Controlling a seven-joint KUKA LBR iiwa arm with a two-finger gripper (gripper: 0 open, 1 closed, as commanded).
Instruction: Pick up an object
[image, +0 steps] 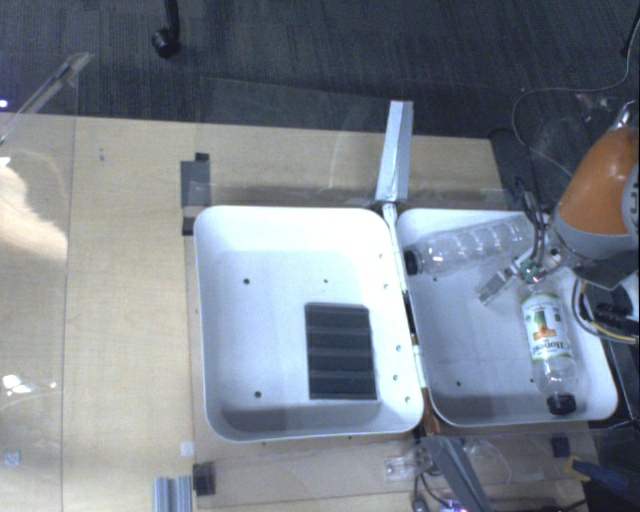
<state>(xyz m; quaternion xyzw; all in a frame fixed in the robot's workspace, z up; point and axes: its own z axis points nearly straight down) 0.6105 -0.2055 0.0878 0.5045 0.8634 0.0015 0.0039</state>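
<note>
I see two bins, left bin (250, 250) and right bin (480, 380), both smooth white plastic, slightly glossy. Black ribbed tray (340, 350) in the left bin looks matt, probably plastic. Two clear plastic bottles in the right bin: empty bottle (470, 245) along its far edge, shiny and see-through; labelled bottle (548, 345) near its right edge, glossy paper-like label, black cap. Bench (120, 330) is pale wood, matt, under a clear reflective sheet. Arm (600, 195) has a smooth orange band with a sheen.
</note>
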